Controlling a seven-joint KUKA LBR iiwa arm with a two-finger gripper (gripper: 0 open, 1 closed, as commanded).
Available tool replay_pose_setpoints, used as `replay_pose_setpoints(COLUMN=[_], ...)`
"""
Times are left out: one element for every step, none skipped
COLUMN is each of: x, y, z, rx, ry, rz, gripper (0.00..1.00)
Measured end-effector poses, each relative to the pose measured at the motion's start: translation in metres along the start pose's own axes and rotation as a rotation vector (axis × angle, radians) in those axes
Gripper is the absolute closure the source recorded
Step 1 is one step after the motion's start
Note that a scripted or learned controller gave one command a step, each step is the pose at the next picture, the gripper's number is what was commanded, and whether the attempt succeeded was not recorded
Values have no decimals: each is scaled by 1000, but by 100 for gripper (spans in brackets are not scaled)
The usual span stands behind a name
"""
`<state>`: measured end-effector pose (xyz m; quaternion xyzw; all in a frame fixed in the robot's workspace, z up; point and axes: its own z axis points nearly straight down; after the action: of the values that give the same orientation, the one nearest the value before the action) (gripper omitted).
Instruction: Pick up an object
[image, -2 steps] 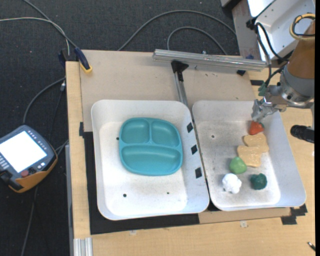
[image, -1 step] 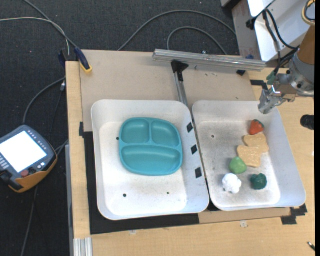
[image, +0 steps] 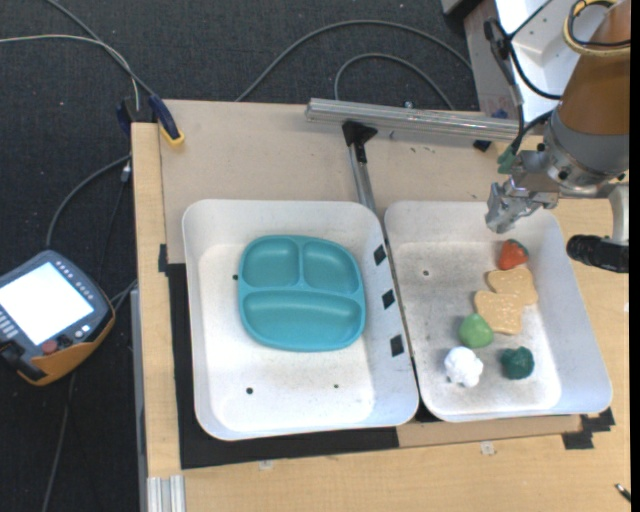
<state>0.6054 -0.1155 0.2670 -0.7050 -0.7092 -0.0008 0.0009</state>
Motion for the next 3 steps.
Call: replay_pose_setpoints(x=[53,101,145], y=[1,-18,-27], z=[13,17,26], rx=[2,2,3], ry=[0,0,0], rz=[0,1,1], gripper=[100,100,100])
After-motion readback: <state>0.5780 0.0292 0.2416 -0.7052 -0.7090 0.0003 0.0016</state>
